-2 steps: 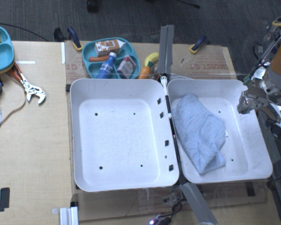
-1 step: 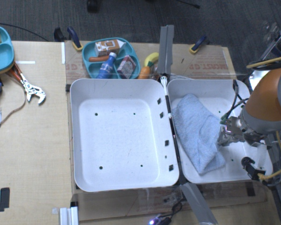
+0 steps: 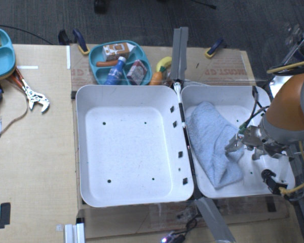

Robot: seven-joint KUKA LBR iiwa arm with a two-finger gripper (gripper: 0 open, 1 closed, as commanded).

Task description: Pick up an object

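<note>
**Gripper at the cloth's edge, nothing lifted yet**

A pale blue cloth [image 3: 213, 140] lies crumpled in the right bin [image 3: 243, 99], running from near that bin's far left corner down toward its near wall. It rests flat on the bin floor and looks like the only thing there to pick up. The left bin [image 3: 126, 92], just beside the right bin across the shared divider, holds nothing that could be taken.

The gripper [image 3: 238, 145] sits low at the cloth's right-hand edge, touching or very nearly touching the fabric about halfway along its length. The metal parts blur together against the cloth, so whether the fingers are spread or pressed together cannot be told, and no fold of cloth can be seen caught between them.

As a judgement: the approach to the cloth appears done, and the grasp itself is either in hand or about to be made. What remains is closing on the fabric, if that has not happened, and raising it clear of the right bin. Since the cloth lies on the floor of the bin, the task is not yet complete.
</note>
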